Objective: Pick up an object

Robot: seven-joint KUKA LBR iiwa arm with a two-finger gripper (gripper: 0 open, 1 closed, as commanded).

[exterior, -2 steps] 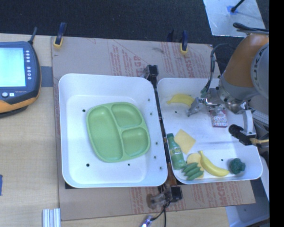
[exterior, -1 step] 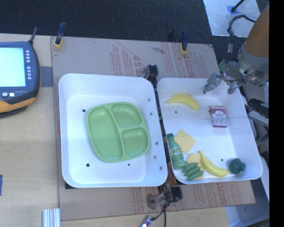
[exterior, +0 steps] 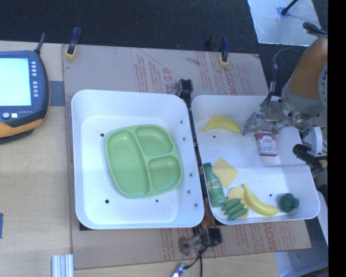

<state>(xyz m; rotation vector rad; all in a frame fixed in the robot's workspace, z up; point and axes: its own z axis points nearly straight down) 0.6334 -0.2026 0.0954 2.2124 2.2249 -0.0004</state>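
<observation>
My gripper (exterior: 266, 126) hangs over the back of the right bin (exterior: 303, 172), its fingers spread open with nothing between them. Just in front of it a small red and white box (exterior: 267, 144) lies on the bin floor. To its left lies a yellow banana piece (exterior: 222, 124). Nearer the front of the bin are a yellow cheese wedge (exterior: 225, 171), a green bottle (exterior: 213, 184), a green pea pod (exterior: 236, 210), a whole banana (exterior: 259, 203) and a dark green broccoli (exterior: 288, 202).
The left bin (exterior: 86, 114) holds a green divided plate (exterior: 144, 159). A teach pendant (exterior: 14, 91) rests on the bench at the far left. Clamps (exterior: 224, 49) stand along the back edge of the board.
</observation>
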